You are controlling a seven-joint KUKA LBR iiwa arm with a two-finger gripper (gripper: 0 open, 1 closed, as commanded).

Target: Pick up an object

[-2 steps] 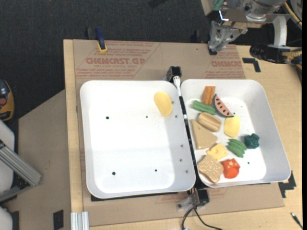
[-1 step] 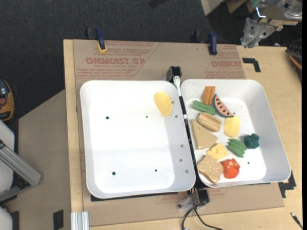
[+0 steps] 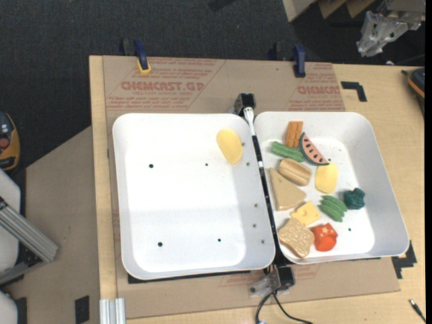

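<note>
Camera view: two white bins side by side on surface. Left bin (image 3: 135,208) carries one yellow lemon-like toy (image 3: 229,145), alone near its far right corner, just beside divider. Right bin (image 3: 381,201) crowded: carrot (image 3: 293,133), watermelon slice (image 3: 313,150), bread slice (image 3: 295,237), tomato (image 3: 325,237), broccoli (image 3: 354,198).

Lone yellow toy looks easiest pick: likely hollow plastic, light, stiff, smooth, so may slip. Best pinched across narrow middle.

Pincer state: cannot tell.
</note>
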